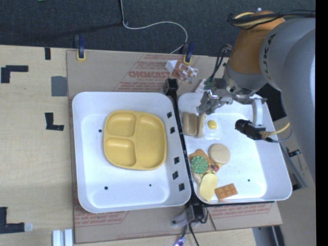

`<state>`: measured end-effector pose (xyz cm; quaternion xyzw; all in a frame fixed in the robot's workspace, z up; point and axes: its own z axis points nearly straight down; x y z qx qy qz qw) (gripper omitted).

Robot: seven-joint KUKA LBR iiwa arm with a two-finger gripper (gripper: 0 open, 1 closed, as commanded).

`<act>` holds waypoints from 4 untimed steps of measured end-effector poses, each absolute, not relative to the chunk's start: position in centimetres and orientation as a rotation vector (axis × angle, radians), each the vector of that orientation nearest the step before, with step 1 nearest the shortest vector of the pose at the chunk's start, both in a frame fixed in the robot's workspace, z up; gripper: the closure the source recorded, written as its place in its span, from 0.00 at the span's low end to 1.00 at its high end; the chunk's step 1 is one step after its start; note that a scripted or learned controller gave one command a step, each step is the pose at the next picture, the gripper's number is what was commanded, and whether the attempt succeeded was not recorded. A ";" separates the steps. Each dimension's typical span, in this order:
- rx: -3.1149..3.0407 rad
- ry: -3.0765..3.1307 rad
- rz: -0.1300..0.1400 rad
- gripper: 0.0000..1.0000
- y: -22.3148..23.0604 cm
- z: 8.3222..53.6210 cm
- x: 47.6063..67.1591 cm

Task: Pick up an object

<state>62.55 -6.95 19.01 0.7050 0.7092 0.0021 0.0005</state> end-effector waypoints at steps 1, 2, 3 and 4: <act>2.220 2.224 -0.002 0.00 -7.3 18.4 62.5; 2.217 2.216 0.006 0.00 -10.6 8.4 64.0; 2.218 2.223 0.001 0.00 -10.8 8.5 66.1; 2.215 2.224 0.000 1.00 -10.7 9.6 66.1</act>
